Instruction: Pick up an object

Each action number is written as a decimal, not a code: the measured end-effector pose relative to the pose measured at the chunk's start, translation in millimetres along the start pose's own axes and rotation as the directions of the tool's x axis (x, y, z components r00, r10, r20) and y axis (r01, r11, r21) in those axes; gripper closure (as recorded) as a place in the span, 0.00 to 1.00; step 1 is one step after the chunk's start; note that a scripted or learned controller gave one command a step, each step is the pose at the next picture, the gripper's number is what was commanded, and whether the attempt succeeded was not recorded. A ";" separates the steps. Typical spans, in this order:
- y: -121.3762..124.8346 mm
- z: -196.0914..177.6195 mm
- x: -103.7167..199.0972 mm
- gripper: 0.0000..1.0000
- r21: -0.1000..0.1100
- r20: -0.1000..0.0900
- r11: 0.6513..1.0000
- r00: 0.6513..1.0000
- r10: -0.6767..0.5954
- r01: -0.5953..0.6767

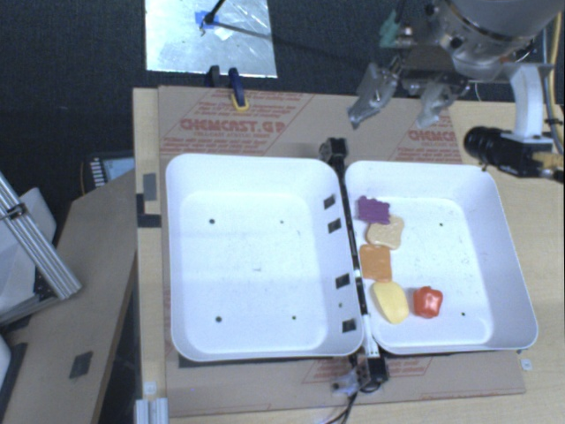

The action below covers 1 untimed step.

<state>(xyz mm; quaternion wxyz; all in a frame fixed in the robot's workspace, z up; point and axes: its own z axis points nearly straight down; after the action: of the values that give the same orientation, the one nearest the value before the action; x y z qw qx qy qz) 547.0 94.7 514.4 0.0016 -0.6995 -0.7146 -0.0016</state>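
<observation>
gripper (pixel 402 107) hangs above the bins, fingers apart, nothing held. five small objects lie along the right bin (pixel 494 237)'s nine o'clock edge. step: approach. next: descend toward the purple piece (pixel 372 208).

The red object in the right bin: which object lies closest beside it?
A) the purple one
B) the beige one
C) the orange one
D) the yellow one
D: the red object lies right next to the yellow one at the near end of the right bin.
</observation>
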 end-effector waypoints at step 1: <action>1.6 -12.9 -10.3 1.00 -0.006 0.003 1.000 1.000 0.016 -0.016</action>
<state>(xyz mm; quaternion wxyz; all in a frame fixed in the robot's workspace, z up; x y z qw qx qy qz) 548.8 84.3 527.2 -0.0016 -0.7052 -0.7090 -0.0027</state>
